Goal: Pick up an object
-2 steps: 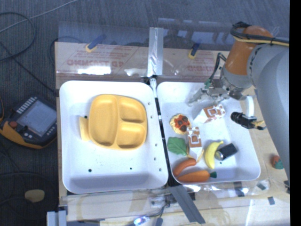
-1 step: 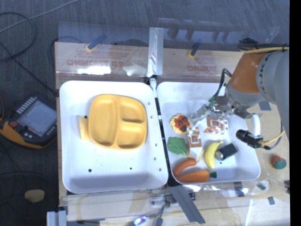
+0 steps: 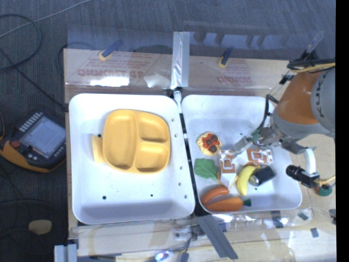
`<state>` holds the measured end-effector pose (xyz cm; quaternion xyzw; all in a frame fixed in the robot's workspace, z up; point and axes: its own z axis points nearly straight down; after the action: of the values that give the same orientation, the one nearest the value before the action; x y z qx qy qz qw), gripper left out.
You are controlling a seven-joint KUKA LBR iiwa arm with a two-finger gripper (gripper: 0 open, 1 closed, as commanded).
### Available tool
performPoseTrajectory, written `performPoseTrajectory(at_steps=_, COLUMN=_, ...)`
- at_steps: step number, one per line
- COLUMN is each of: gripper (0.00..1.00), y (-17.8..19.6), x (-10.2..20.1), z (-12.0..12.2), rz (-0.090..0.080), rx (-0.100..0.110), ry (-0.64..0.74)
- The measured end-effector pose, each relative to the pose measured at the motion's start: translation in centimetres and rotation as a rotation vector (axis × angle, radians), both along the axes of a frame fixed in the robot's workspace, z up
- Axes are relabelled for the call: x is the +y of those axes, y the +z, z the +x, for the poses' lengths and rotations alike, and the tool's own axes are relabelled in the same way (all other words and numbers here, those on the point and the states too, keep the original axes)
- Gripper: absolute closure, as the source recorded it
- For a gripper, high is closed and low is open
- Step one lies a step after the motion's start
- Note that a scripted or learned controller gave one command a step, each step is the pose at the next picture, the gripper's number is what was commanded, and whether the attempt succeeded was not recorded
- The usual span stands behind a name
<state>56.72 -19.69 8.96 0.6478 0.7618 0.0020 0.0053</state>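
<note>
Camera view | end effector (image 3: 256,141): low in right white bin (image 3: 283,113), grip state cannot tell | yellow plastic banana (image 3: 245,178): beside black block (image 3: 264,176) | yellow divided tray (image 3: 136,141): left white bin (image 3: 82,201)

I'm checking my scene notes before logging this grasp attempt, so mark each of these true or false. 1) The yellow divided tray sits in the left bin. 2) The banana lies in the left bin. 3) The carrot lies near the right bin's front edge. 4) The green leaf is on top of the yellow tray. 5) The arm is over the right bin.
1) True: the yellow tray sits in the left bin.
2) False: the banana lies in the right bin.
3) True: the carrot lies by that bin's front edge.
4) False: the green leaf lies in the right bin, beside the divider.
5) True: the gripper is over the right bin.
</note>
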Motion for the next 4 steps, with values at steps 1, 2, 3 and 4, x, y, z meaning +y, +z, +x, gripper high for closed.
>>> performPoseTrajectory(at_steps=1, gripper=1.00, y=1.0, x=0.5, z=0.2, rz=0.010, rx=-0.002, ry=0.002)
performPoseTrajectory(at_steps=2, gripper=1.00, y=11.0, x=5.8, z=3.5, rz=0.004, rx=0.011, ry=-0.201)
performPoseTrajectory(at_steps=3, gripper=0.00, y=11.0, x=5.8, z=3.5, rz=0.003, rx=0.012, ry=-0.201)
performPoseTrajectory(at_steps=4, gripper=0.00, y=0.1, x=7.9, z=-1.8, rz=0.004, rx=0.003, ry=-0.136)
